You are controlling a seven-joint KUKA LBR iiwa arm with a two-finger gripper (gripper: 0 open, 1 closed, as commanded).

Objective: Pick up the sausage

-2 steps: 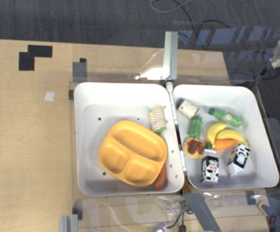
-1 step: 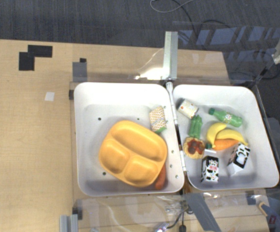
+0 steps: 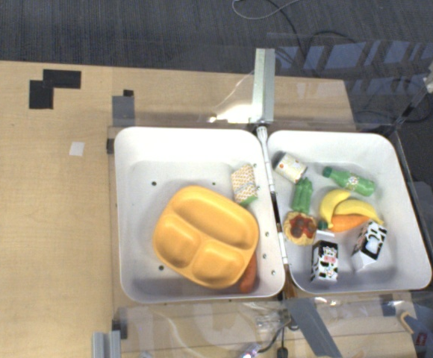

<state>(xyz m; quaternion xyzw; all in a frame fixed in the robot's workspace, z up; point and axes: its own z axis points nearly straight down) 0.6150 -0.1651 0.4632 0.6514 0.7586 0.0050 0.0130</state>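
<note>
The sausage [image 3: 248, 276] is a reddish-brown piece in the left bin [image 3: 131, 200], near its front right corner. Most of it is tucked under the front right edge of a yellow divided plate [image 3: 205, 235], so just one end shows. It lies close to the wall between the two bins.
A small patterned packet [image 3: 243, 183] lies behind the plate. The right bin [image 3: 403, 200] holds a white can [image 3: 291, 168], two green bottles [image 3: 349, 180] [image 3: 302, 195], a banana [image 3: 340, 202], an orange piece [image 3: 351, 221], a red-yellow toy food [image 3: 301, 227] and two cow-print cartons [image 3: 325, 261] [image 3: 371, 241].
</note>
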